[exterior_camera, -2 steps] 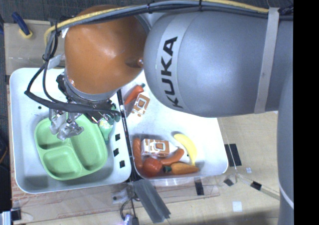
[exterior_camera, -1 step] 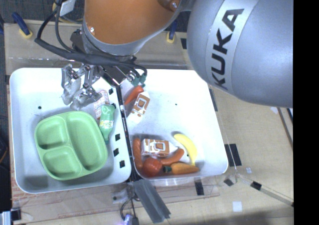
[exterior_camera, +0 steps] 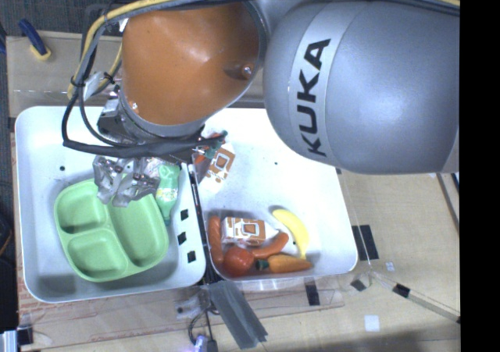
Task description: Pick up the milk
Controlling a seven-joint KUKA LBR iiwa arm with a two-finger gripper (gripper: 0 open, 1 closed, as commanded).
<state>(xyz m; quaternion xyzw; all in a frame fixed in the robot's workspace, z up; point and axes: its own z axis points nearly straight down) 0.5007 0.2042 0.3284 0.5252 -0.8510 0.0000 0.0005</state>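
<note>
A small white and orange milk carton (exterior_camera: pixel 215 161) lies tilted at the top of the divider between the two bins, just under the arm's orange band. A second white and orange carton (exterior_camera: pixel 244 229) lies in the right bin (exterior_camera: pixel 328 210) among the toy food. My gripper (exterior_camera: pixel 123 179) hangs over the left bin (exterior_camera: pixel 35 186), above the upper right corner of a green divided tray (exterior_camera: pixel 109 237). It is left of both cartons and apart from them. The metal of the gripper is bunched and partly hidden by the wrist.
A pale green item (exterior_camera: pixel 167 183) lies just right of the gripper against the left bin's right wall. In the right bin's front are a banana (exterior_camera: pixel 291 229), a red tomato (exterior_camera: pixel 237 261), a carrot (exterior_camera: pixel 286 264) and a sausage (exterior_camera: pixel 269 245). The large arm covers the bins' back parts.
</note>
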